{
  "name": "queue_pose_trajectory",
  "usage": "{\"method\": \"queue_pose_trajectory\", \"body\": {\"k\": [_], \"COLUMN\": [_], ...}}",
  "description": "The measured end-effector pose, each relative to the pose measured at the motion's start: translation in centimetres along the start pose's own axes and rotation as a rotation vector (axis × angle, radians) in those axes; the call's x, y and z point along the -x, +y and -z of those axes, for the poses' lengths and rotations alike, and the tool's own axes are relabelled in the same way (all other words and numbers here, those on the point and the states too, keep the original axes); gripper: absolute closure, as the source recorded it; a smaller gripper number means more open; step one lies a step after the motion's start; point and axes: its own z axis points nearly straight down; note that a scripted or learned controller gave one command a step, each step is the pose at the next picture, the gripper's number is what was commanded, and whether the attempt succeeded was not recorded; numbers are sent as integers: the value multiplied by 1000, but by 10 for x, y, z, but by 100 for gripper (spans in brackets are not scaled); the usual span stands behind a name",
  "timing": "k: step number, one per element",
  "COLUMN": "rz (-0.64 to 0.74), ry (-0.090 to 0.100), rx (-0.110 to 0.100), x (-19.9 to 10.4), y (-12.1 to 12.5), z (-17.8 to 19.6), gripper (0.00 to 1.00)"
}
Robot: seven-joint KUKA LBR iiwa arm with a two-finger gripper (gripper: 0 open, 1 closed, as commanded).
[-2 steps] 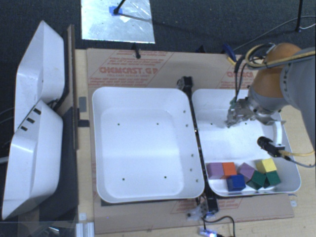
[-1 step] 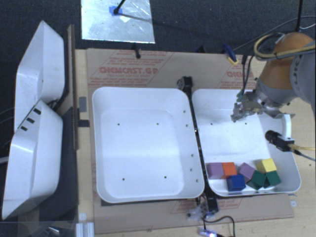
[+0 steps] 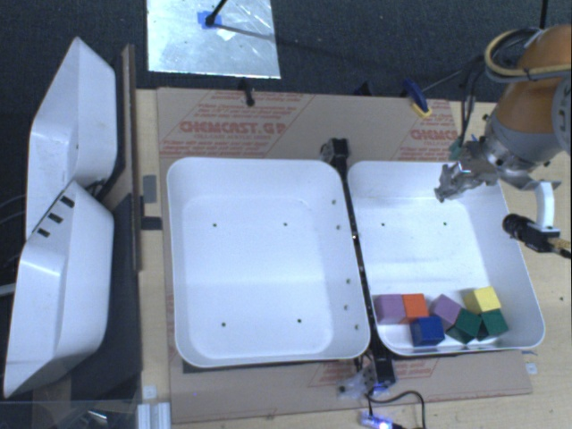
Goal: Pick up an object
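Several small blocks lie bunched along the near edge of the right bin (image 3: 420, 239): a pale purple block (image 3: 389, 307), an orange block (image 3: 415, 306), a blue block (image 3: 427, 330), a second purple block (image 3: 446, 309), a dark green block (image 3: 465, 325), a yellow block (image 3: 486, 299) and a green block (image 3: 493, 323). My gripper (image 3: 451, 186) hangs over the far right part of that bin, well away from the blocks, with nothing seen in it.
The left bin (image 3: 259, 257) sits beside the right one, with a black divider clip (image 3: 338, 150) between them at the far side. Two spare white bins (image 3: 63, 239) lean at the left. A foil sheet (image 3: 213, 25) lies beyond the bench.
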Motion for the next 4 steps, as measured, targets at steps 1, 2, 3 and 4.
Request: {"method": "queue_pose_trajectory", "body": {"k": [1,2,3,4], "rz": [0,5,5,5], "ry": [1,2,3,2], "rx": [-5,-5,-5,-6], "x": [0,-59,-115,-167], "y": [0,0,2,8], "z": [1,15,8,6], "gripper": [100,100,100,100]}}
